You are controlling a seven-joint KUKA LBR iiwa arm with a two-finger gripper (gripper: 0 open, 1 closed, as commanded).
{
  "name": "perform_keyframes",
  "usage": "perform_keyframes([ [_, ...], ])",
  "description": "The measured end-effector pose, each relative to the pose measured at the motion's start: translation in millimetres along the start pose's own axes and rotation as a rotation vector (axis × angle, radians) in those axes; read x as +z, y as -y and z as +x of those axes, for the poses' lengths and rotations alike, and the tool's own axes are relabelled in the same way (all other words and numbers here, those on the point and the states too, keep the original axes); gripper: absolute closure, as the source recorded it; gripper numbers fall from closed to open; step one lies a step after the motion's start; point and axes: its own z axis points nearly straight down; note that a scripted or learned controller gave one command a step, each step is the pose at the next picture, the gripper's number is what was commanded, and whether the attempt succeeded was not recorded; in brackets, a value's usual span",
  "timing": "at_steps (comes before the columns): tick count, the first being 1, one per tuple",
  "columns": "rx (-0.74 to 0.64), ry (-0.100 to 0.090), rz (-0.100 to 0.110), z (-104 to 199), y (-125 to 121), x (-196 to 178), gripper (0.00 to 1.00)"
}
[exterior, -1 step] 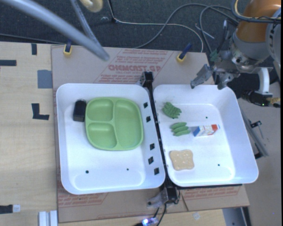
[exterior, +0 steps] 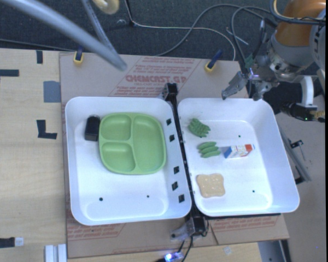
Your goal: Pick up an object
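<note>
The right bin holds a ruffled green vegetable, green pea pods, a small white carton with red and blue ends and a slice of toast. My gripper hangs over the back rim of this bin, above and behind the objects and touching none. Its fingers are spread open with nothing between them. The orange band and grey wrist rise at the upper right.
The left bin holds a green divided plate and a small black block beside it. A black divider runs between the bins. Cables trail behind the bench.
</note>
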Motion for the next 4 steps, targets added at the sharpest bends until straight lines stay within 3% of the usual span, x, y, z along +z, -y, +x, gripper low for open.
perform_keyframes([
  [2,0.001,0.002,0.005,6.7,-0.4,90.1,0.0],
  [3,0.001,0.001,0.007,10.3,8.2,152.1,0.0],
  [4,-0.002,0.0,0.001,11.5,6.1,137.9,1.0],
])
